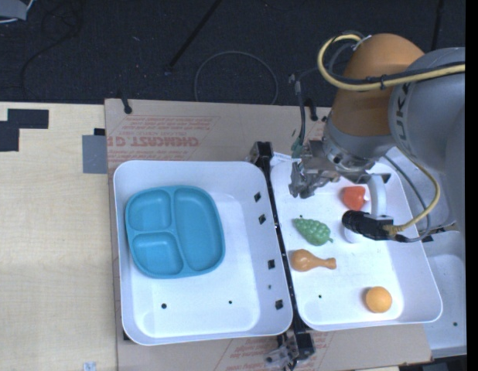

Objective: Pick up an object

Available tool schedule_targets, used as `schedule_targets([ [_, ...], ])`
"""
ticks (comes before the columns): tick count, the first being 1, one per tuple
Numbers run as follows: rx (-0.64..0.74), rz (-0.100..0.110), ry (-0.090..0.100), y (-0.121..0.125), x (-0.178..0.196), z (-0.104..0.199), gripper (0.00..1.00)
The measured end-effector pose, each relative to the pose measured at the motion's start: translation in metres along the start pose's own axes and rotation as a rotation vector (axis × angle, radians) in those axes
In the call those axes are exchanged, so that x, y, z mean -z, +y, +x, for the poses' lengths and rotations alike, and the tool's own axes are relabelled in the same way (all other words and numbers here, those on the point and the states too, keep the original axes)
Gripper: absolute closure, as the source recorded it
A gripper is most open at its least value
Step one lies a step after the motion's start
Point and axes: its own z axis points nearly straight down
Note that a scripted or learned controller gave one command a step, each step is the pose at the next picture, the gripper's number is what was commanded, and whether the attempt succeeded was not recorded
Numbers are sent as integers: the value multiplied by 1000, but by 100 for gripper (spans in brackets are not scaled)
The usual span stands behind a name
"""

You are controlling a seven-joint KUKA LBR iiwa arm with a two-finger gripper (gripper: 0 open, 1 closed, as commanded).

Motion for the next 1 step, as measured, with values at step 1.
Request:
schedule_targets([
  [1,1,1,1,-21,3,46,100],
])
